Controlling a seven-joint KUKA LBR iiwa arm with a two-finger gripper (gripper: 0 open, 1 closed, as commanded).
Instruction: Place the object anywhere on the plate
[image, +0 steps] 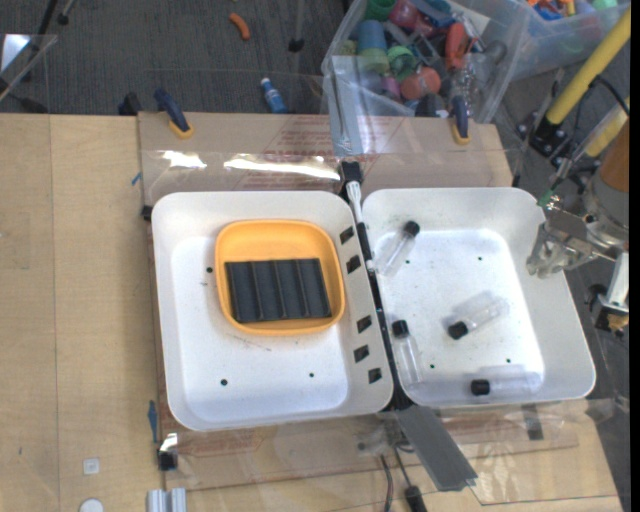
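An orange plate (232, 242) lies in the left bin (190, 350), toward its back. A black ridged rectangular object (277, 290) rests flat on the plate, covering most of its middle. My gripper (548, 252) hovers at the right rim of the right bin (560, 340), well away from the plate and the black object. Nothing is visible in the gripper.
Several clear vials with black caps lie in the right bin: one at the back (398, 246), one in the middle (476, 314), one by the divider (405, 352), one at the front (508, 382). A clear box of toys (420, 60) stands behind the bins.
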